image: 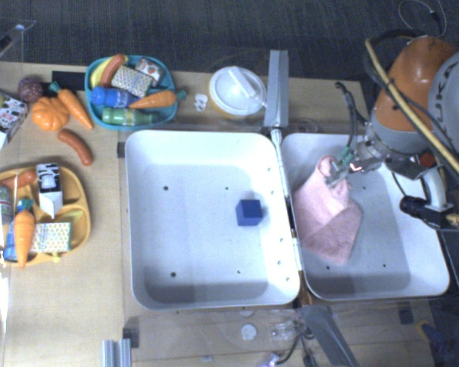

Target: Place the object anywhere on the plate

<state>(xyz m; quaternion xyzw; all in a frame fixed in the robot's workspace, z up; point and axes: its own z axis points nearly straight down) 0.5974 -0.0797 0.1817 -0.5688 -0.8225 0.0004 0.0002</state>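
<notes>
A small blue cube (pixel 250 211) lies alone in the left bin (pixel 161 167), right of its middle. In the right bin (pixel 413 266) a pink, soft-looking sheet (pixel 330 219) rests against the left wall, and I cannot tell whether it is a plate or a cloth. Its upper tip is drawn up to my gripper (pixel 339 171), which reaches in from the upper right. The fingers look shut on that tip. The cube lies about a hand's width left of the gripper, across the wall between the bins.
A white lidded bowl (pixel 238 91) stands behind the bins. On the bench at left are a blue bowl of toy food (pixel 131 92), a yellow tray of toy food (pixel 35 214), a toy pumpkin (pixel 49 114) and a sausage (pixel 76 147).
</notes>
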